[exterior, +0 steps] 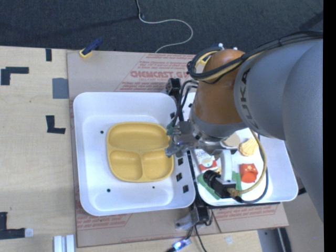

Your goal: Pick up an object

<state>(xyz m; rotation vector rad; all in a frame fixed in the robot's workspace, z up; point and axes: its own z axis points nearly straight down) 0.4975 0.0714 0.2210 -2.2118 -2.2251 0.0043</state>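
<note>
Two white bins sit on the table. The hand hangs over the wall between them, and I cannot tell how it is set. The yellow tray lies just left of the hand; small toys lie to its right. Best to go down straight and slow onto one thing

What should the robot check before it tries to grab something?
1. Is there something to pick? Ok: yellow divided plate in the left bin; red piece and pale yellow piece in the right bin.
2. Is the plate lying flat? Ok.
3. Is the arm above the small pieces? Ok, over the right bin.
4. Is anything already held? Cannot tell.
5. Is the cable clear of the pieces? Not ok; it loops over them.
</note>
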